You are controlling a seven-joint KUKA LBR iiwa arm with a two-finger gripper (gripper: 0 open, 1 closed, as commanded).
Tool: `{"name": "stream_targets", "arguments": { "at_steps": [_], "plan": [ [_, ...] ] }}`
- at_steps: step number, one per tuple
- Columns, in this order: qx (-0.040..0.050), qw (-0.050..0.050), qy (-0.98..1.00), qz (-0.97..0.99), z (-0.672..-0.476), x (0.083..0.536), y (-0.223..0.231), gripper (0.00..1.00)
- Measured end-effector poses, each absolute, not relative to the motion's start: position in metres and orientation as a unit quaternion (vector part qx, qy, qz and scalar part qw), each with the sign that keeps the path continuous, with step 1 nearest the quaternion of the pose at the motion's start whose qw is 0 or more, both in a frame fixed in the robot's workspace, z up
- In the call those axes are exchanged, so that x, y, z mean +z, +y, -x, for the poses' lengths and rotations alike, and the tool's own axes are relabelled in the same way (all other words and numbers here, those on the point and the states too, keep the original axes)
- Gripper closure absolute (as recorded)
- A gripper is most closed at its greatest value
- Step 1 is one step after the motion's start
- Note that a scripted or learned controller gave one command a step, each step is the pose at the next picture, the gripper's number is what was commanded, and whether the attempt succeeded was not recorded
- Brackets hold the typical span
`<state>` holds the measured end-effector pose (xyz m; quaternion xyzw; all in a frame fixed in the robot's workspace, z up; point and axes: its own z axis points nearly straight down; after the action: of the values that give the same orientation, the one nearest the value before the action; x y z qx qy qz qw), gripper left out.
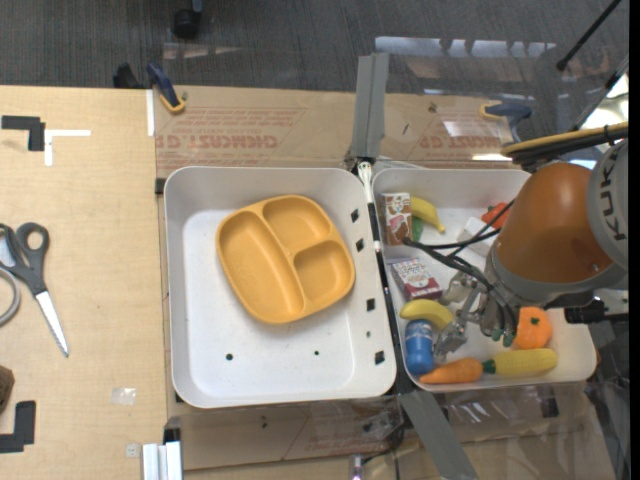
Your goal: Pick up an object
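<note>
Over on the left, the white bin held a yellow divided plate. Beside it, the right bin was crowded: a small carton, a banana, a red-and-white box, a second banana, a blue can, a carrot, an orange and a long yellow piece. Low among them hung the gripper, and whether it was gripping anything I could not tell.
</note>
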<state>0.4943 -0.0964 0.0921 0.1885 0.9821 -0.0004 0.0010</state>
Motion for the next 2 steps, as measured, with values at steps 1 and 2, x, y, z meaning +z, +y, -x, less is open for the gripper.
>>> {"name": "stream_targets", "arguments": {
  "at_steps": [1,2],
  "plan": [
    [-0.0004,0.002,0.981,-0.194,-0.528,0.188,-0.211,0.0],
    [0.0,0.002,0.973,-0.229,-0.518,0.092,-0.221,0.0]
  ]
}}
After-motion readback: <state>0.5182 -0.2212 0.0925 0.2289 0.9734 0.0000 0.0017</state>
